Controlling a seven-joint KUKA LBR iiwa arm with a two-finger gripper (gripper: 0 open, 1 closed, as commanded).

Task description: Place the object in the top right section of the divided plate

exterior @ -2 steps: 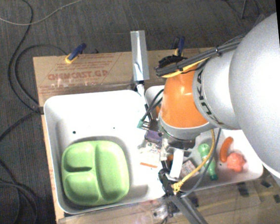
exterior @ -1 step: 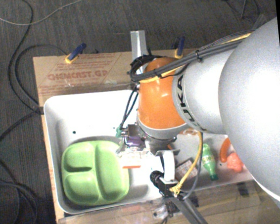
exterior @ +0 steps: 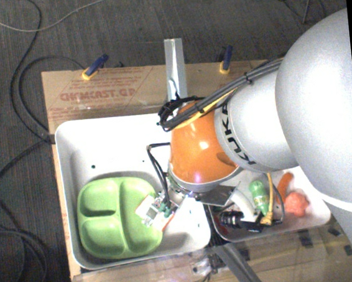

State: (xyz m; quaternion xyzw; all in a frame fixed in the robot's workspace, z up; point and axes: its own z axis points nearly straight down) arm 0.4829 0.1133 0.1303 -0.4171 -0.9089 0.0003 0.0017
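Observation:
A light green divided plate (exterior: 110, 228) lies in the front of the left white bin (exterior: 94, 136). It has two smaller sections at the far side and one large section at the near side. My gripper (exterior: 154, 210) hangs over the plate's right edge, at the near end of the top right section. A small orange sliver (exterior: 168, 222) shows just under the gripper; whether it is held cannot be made out. The orange band and grey body of the arm (exterior: 202, 150) hide the space between the two bins.
The right bin (exterior: 315, 216) holds a green bottle-shaped item (exterior: 258, 192), an orange carrot-like piece (exterior: 285, 183) and a pink-red lump (exterior: 297, 204). The far part of the left bin is bare white floor. The bins rest on a cardboard sheet (exterior: 108, 91).

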